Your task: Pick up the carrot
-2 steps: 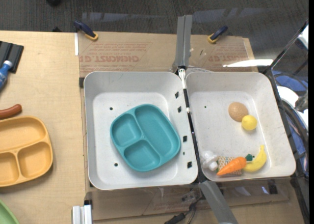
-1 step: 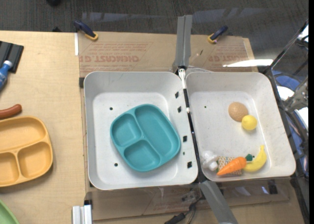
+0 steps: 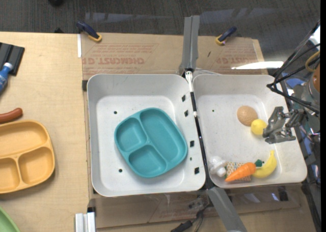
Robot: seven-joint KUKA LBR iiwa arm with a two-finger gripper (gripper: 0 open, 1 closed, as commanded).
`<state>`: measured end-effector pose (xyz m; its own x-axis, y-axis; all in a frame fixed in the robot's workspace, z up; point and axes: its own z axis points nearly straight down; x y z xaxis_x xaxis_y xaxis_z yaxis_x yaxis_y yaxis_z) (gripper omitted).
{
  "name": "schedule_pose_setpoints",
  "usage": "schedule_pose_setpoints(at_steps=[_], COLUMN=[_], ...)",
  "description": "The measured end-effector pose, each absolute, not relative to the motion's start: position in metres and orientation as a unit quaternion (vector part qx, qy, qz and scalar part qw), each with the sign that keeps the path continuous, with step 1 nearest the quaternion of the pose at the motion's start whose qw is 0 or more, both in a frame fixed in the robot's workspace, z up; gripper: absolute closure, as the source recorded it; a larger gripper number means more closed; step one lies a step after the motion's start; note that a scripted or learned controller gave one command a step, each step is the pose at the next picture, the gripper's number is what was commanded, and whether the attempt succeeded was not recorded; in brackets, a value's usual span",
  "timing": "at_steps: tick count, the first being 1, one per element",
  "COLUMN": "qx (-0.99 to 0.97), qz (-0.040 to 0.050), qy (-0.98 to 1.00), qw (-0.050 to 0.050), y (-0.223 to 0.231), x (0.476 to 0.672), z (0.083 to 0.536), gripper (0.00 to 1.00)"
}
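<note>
The carrot (image 3: 240, 171) lies touching a banana (image 3: 268, 165) and small clutter; the gripper (image 3: 279, 130), jaw state unclear, hovers beside a lemon (image 3: 257, 126).

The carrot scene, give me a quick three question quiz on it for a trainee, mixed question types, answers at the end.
1. True or false: the carrot lies in the bin with the teal plate.
2. What touches the carrot's leafy end? A) banana B) egg C) lemon
3. Fill in: the gripper hangs over the right bin's ___ edge, beside the lemon.

Key: 1 false; it lies in the right bin, near the front wall. 2 A. 3 right.
</note>
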<state>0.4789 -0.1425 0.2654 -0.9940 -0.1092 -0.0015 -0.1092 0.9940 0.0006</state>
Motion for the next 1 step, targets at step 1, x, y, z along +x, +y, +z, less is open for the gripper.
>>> schedule_pose_setpoints(at_steps=[1], qx=[-0.297], qz=[-0.0003], qy=[0.955], qw=[0.003], y=[-0.2049], x=[0.5102], z=[0.2883], gripper=[1.00])
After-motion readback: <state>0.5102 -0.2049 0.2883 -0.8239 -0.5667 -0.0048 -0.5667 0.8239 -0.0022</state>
